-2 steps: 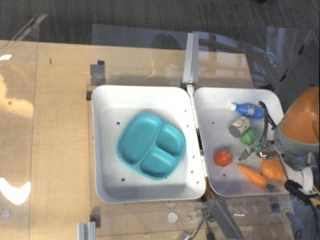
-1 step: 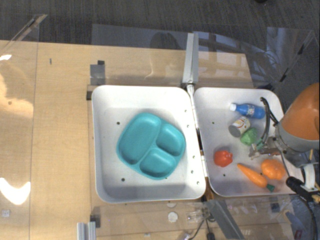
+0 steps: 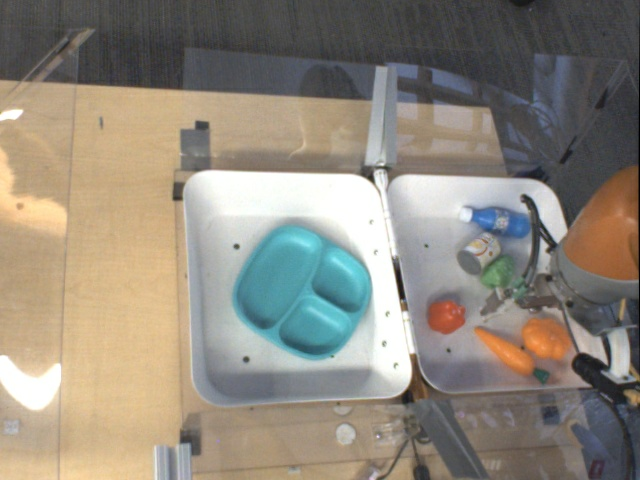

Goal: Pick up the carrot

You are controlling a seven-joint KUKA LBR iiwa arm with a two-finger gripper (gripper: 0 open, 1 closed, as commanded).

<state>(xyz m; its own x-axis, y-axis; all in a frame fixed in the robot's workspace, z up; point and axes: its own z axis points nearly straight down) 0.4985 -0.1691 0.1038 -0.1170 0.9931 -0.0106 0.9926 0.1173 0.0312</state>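
Note:
The carrot (image 3: pixel 505 351) is orange with a small green end. It lies at a slant near the front edge of the right bin (image 3: pixel 430 203). My gripper (image 3: pixel 512 299) hangs low over the bin, just above and behind the carrot and apart from it. It is between a green object (image 3: pixel 497 271) and an orange fruit (image 3: pixel 546 338). The grey arm with its orange band (image 3: pixel 610 230) comes in from the right and hides the bin's right side.
A red tomato (image 3: pixel 446 315) sits left of the carrot. A small can (image 3: pixel 478 253) and a blue bottle (image 3: pixel 497 220) lie further back. The left bin (image 3: pixel 210 368) holds a teal divided plate (image 3: pixel 303 290).

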